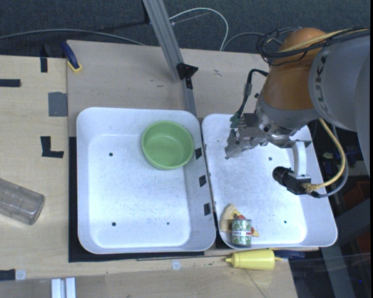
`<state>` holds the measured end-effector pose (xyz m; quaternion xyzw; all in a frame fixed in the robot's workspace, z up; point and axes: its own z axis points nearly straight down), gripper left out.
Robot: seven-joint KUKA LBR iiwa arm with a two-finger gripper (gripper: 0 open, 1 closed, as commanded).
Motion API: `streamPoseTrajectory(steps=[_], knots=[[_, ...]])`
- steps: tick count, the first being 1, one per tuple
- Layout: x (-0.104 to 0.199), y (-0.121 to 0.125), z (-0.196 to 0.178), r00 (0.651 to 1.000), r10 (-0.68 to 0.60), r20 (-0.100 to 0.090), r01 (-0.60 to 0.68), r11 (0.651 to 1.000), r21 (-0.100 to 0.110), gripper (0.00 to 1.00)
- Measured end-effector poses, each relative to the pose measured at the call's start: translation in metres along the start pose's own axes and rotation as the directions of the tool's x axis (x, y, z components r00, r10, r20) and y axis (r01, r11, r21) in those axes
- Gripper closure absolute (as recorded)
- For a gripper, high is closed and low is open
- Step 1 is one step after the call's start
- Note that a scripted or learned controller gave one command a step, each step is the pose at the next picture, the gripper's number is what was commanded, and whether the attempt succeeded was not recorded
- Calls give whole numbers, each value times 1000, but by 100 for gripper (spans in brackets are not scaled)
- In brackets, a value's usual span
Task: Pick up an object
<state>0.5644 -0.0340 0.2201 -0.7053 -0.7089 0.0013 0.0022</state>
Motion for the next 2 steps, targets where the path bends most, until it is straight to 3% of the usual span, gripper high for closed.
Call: streamPoseTrajectory(steps=[1, 2], knots=[[49, -21, 9, 1000, -1, 0, 1, 1000, 0, 100], [102, -40, -8, 1000, -2, -1, 2, 1000, -3, 100]])
